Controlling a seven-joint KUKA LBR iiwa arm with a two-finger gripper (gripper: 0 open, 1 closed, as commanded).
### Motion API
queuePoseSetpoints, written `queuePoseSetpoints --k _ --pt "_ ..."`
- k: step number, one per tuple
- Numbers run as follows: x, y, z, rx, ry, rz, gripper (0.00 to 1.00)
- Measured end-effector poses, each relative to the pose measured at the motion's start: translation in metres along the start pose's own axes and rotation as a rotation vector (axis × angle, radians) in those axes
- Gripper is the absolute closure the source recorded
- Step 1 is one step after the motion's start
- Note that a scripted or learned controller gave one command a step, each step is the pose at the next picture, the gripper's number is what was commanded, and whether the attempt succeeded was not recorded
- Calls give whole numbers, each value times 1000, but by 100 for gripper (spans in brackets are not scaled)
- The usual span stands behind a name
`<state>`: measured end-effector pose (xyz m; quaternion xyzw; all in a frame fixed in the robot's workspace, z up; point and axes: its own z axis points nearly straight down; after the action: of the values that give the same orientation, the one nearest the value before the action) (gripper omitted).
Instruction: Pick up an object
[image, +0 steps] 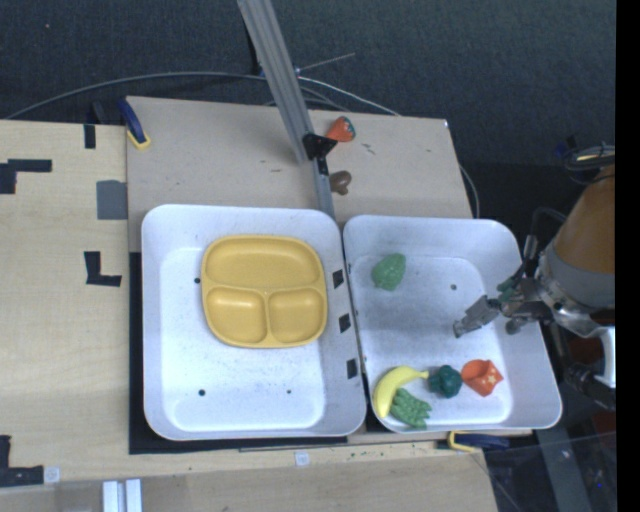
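Toys, namely a banana (392, 384), green pieces (410, 407) and an orange piece (482, 377), lie unpicked at lower right in the right bin (440, 240), while the tool (478, 318) hovers above them, gripping nothing, its opening unclear.

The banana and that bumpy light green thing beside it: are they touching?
Touching. In the camera view the bumpy green toy lies right against the banana, overlapping its lower curve with no white bin floor between them.
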<state>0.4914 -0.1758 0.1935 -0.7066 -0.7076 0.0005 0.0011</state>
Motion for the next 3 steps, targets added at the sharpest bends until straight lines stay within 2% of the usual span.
queuePoseSetpoints --k 1,2,3 --pt "0 0 0 0 0 0 0" --pt "11 -3 52 5 1 0 0" --pt "12 -3 104 -1 -2 0 0"
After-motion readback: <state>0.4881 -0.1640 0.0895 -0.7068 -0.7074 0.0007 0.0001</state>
